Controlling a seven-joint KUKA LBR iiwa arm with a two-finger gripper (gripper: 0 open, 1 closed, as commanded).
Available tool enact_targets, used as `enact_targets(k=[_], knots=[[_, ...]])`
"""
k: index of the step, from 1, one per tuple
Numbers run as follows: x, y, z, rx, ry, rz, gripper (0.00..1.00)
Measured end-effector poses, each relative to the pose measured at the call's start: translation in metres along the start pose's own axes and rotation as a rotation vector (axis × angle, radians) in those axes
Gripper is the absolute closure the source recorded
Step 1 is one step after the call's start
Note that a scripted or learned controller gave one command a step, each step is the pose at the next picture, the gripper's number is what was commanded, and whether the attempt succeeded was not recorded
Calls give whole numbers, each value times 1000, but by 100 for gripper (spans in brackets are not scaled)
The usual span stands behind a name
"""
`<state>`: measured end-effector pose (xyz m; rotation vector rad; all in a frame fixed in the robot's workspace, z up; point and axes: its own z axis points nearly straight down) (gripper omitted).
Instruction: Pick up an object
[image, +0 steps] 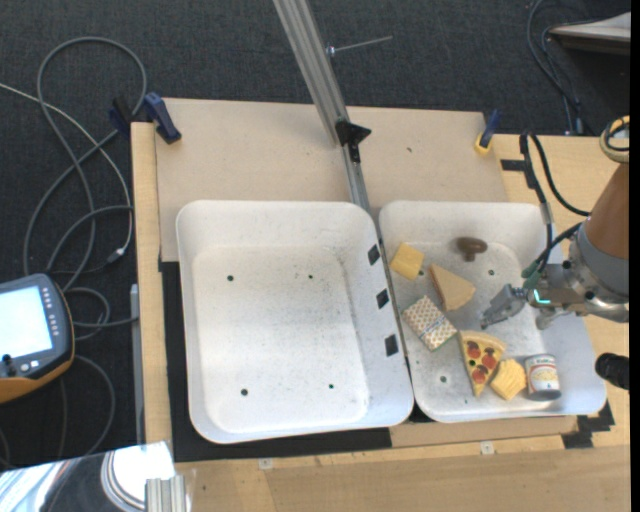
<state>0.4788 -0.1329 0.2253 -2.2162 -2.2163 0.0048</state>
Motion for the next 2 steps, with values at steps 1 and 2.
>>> enact_targets(k=[1,2], knots=[[0,1,-2,-5,-1,0,0],[-4,3,42,0,0,1,0]])
